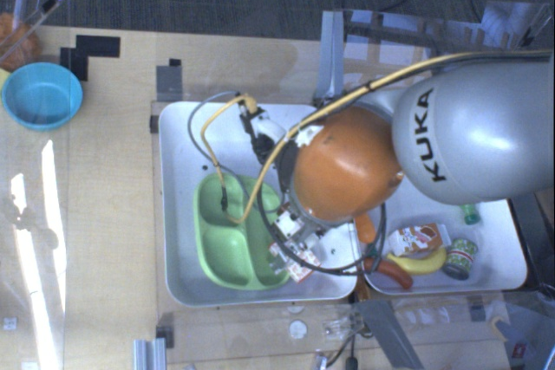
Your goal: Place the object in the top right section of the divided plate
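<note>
One gripper (290, 249) hangs at the green divided plate (230, 260)'s right edge; I cannot tell its state. Lower gently, judging from the plate's upper right section.

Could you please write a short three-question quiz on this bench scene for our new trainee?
1. True or false: the green divided plate lies in the left white bin.
2. Which item lies in the right white bin? A) banana B) hammer C) sponge
3. Fill in: the bowl at the bench's far left is coloured ____.

Key
1. True. The plate sits in the left bin, partly under the arm's orange band.
2. A. The banana lies beside a small can.
3. Blue.
</note>
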Controlling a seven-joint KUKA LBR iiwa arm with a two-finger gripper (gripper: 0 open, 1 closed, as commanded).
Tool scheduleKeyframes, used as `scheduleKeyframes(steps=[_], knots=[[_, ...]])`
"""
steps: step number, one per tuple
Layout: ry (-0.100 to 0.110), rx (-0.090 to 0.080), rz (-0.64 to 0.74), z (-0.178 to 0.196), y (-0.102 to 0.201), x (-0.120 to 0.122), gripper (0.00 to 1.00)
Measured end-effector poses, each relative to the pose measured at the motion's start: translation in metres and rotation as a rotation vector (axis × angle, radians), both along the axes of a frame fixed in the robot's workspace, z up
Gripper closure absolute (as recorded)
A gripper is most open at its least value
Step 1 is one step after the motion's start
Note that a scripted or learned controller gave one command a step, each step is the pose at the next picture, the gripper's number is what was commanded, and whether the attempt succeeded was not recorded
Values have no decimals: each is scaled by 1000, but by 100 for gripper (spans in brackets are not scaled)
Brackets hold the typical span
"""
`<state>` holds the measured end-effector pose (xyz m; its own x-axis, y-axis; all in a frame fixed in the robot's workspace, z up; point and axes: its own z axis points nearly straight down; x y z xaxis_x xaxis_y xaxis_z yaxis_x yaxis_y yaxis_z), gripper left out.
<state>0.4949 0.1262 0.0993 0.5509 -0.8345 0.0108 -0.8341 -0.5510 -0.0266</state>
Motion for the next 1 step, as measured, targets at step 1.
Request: scheduleKeyframes(steps=[1], knots=[[8,2,0,-5,0,-2,0]])
